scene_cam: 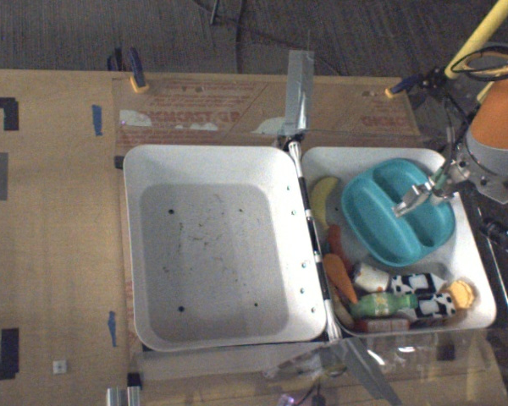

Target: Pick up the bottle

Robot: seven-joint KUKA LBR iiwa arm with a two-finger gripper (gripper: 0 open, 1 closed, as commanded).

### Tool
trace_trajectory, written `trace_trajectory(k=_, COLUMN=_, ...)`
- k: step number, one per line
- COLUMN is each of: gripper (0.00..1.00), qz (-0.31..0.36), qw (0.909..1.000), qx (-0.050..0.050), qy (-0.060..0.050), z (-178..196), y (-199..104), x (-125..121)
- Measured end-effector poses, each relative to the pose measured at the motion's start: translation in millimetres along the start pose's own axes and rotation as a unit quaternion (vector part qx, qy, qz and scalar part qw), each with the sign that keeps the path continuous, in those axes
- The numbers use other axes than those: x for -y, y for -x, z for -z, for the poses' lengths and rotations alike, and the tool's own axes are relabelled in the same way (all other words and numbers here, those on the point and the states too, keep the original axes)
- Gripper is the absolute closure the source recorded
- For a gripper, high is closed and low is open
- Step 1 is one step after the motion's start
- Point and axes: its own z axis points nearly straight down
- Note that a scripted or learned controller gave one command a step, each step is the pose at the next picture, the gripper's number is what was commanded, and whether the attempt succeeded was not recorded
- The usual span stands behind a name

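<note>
Camera view: gripper [409,203] hangs over the teal tray [381,227] in the right bin [478,252], fingers slightly spread, nothing between them. Left bin [152,176] sits beside it.

Bottle [379,304] lies on its side at the near end of the right bin, green body, neck pointing toward the divider as far as I can tell. It is wedged in clutter: carrot [340,279] just beside its neck end, cow toy [419,290] touching or nearly touching along its far side, red piece [381,325] under or right beside it at the bin wall. Yellow thing [323,198] sits up by the tray, well apart from the bottle.

Handling, my guess: small plastic bottle, light, fairly stiff but smooth and round, so likely to roll or squirt out of a pinch. Not fragile. Best hold looks like across the middle of the body, fingers set crosswise to its long axis, one finger on the cow side, one on the bin-wall side. Room for fingers is tight on both sides; neighbours may get nudged or picked instead. Gripper is well apart from the bottle now, and needs to move toward the near wall and turn to suit.
</note>
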Motion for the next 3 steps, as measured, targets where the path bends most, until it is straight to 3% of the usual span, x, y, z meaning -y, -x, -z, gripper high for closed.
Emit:
trace_trajectory(k=1, gripper=0.0, qz=0.004, qw=0.9998, qx=-0.016, qy=-0.012, z=-31, y=4, x=-22)
trace_trajectory(k=2, gripper=0.0, qz=-0.011, qw=0.9999, qx=0.0, qy=0.012, z=-37, y=-6, x=12)
trace_trajectory(k=3, gripper=0.0, qz=-0.194, qw=0.981, qx=-0.003, qy=0.01, z=-35, y=-17, x=44)
